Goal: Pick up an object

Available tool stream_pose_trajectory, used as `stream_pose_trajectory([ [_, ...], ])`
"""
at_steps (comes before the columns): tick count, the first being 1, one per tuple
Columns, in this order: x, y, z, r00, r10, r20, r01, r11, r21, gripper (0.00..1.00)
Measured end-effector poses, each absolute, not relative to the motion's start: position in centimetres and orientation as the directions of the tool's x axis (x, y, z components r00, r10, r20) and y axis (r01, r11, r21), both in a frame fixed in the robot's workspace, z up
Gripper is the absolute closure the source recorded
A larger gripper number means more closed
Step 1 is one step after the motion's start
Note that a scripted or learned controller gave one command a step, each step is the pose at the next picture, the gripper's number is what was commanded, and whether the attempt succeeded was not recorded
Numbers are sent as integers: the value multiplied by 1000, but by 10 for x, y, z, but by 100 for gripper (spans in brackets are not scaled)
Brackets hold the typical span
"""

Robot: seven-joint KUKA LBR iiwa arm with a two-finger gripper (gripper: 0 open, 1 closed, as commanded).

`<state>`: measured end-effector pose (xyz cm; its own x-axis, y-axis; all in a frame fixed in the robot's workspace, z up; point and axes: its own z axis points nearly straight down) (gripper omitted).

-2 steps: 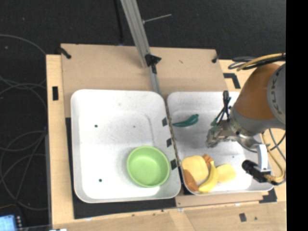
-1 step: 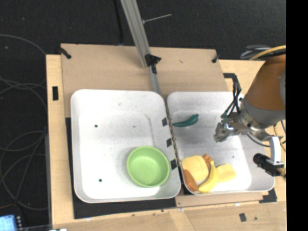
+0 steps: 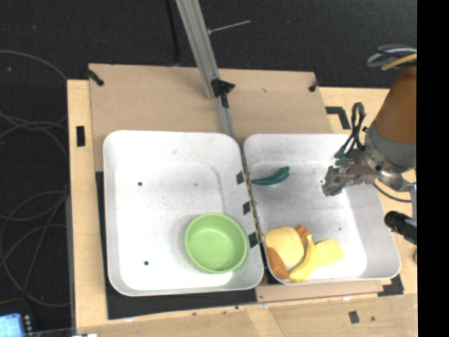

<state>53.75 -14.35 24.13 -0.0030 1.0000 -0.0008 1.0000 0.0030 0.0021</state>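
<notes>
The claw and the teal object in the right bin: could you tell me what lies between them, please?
In the camera view, just bare white bin floor separates the claw from the teal object.

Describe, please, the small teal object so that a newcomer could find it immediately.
Look in the right-hand bin, near its upper left corner beside the divider. The teal object lies there alone, slim and curved, well apart from the yellow and orange pile at the bin's front.

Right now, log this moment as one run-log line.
end effector: over right bin, holding nothing | teal object: right bin | yellow pile: right bin | green bowl: left bin
</notes>
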Motion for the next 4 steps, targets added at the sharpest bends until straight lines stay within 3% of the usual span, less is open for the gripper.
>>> stream_pose_trajectory([
  [4, 543, 64, 253, -9, 1000, 2, 1000, 9, 1, 100],
])
